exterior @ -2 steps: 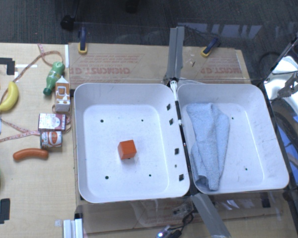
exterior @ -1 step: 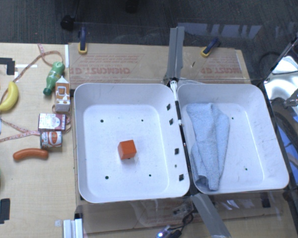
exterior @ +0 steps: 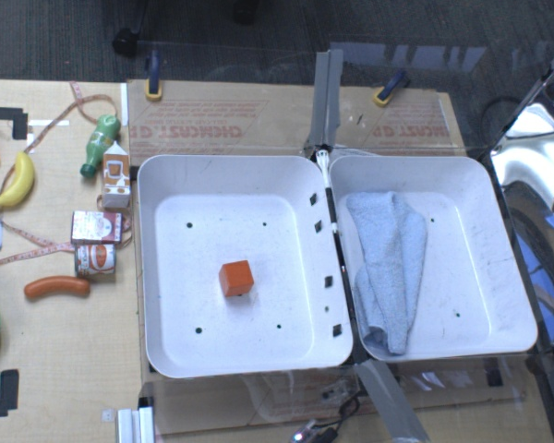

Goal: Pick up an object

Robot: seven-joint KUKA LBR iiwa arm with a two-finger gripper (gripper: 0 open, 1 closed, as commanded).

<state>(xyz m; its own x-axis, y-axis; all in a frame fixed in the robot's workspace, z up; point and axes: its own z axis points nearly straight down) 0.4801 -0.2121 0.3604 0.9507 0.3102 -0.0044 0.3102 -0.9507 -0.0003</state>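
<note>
Nothing lifted yet, by appearance: orange cube resting near centre of left bin (slightly toward 6 o'clock). Grey towel in right bin. Hand state: cannot tell.

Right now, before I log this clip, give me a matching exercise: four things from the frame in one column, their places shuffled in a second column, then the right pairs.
Things
1. orange cube
2. grey-blue towel
3. banana
4. green bottle

Places
A. lying in the right bin
B. on the bench, by the view's left edge
C. in the middle of the left bin
D. on the bench, just beyond the left bin's far left corner

Pairs: 1-C, 2-A, 3-B, 4-D
</note>
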